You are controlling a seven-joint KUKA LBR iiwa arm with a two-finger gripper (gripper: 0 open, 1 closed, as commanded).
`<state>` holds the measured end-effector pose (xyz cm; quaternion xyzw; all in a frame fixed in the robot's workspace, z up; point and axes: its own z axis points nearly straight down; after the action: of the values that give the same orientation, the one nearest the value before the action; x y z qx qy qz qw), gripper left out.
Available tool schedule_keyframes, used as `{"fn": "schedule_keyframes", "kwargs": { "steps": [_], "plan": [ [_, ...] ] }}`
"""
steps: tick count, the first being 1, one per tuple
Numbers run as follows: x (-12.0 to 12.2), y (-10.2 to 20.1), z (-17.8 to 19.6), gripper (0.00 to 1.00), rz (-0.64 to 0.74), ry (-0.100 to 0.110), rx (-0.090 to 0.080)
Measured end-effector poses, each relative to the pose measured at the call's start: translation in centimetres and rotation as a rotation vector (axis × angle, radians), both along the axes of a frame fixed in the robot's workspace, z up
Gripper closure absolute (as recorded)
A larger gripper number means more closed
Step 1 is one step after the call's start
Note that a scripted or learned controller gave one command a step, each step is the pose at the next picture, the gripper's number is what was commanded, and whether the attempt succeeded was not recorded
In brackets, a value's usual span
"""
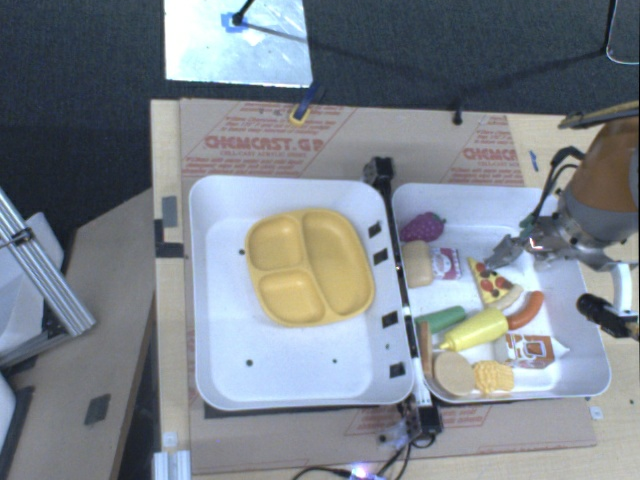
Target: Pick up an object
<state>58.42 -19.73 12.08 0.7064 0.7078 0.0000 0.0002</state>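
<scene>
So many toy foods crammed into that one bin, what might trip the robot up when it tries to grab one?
1. The pizza slice, hot dog, yellow bottle and green piece lie close together, so the claw might nudge or catch two at once.
2. The corn and the tan round sit by the bin's front wall, which may block a finger.
3. The flat packet looks hard to pinch.

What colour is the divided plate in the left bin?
Yellow; the divided plate shows in the camera view.
</scene>
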Motion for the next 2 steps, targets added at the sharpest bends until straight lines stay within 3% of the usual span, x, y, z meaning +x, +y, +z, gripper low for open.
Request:
{"fn": "schedule_keyframes", "kwargs": {
  "steps": [1, 2],
  "plan": [
    [0.0, 0.1, -3.8, 0.0, 0.0, 0.001, 0.001],
    [0.3, 0.0, -2.4, 1.0, 0.0, -0.007, -0.002]
  ]
}}
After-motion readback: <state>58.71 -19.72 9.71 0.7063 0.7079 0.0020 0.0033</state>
